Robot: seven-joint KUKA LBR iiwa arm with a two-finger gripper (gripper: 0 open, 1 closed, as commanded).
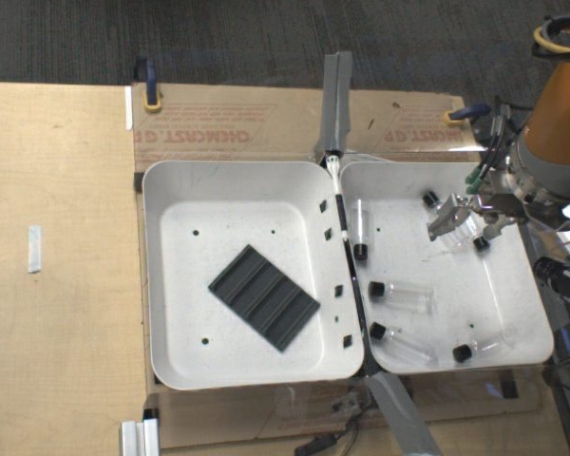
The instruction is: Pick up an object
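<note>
The gripper [453, 221] hangs over the upper right part of the right bin [513, 350], its metallic fingers pointing toward the left of the frame; whether they are apart or together cannot be made out, and nothing can be seen between them. Just beside it, at upper left, lies a small black cap [429, 199], and another black-capped piece [480, 244] sits just to its lower right, partly tangled with the gripper's outline. Further out in the same bin lie clear tubes with black caps: one upright along the left wall [359, 231], one near the middle [399, 295], one at the lower left [394, 340] and one near the lower right rim [480, 348]. Their transparent bodies are hard to trace against the white floor.

The left bin [161, 283] holds a dark ribbed flat panel [264, 297], lying tilted near its centre, well apart from the gripper.

The arm [556, 122], with its orange section, is cut off by the right edge of the frame. The bins rest on brown cardboard [237, 126].
</note>
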